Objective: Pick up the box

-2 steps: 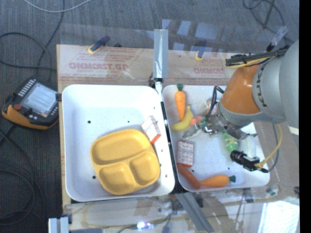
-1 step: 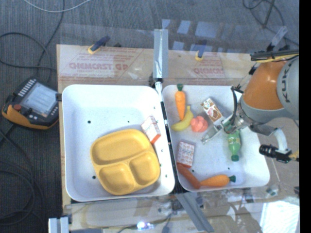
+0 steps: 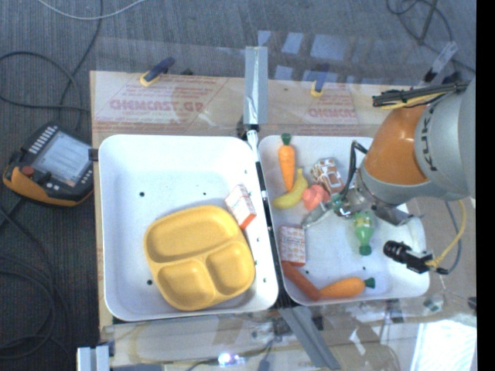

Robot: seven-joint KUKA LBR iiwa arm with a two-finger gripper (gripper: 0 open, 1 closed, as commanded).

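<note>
Box (image 3: pixel 241 204) not picked yet: it lies in left bin (image 3: pixel 124 207) near the right wall, touching the yellow tray (image 3: pixel 199 255). Gripper (image 3: pixel 321 215) is over right bin (image 3: pixel 402 280) amid toy food; fingers look slightly apart w/ nothing between. Whole approach + grasp left. Bench (image 3: pixel 178 103) is plywood; grey carpet, cables, pendant (image 3: pixel 50 165) at left.

The gripper (image 3: pixel 319 216) hangs low in the right bin (image 3: pixel 402 280) among toy food. A small box (image 3: pixel 241 202) leans beside a yellow tray (image 3: pixel 199 256) in the left bin (image 3: pixel 124 207).
</note>
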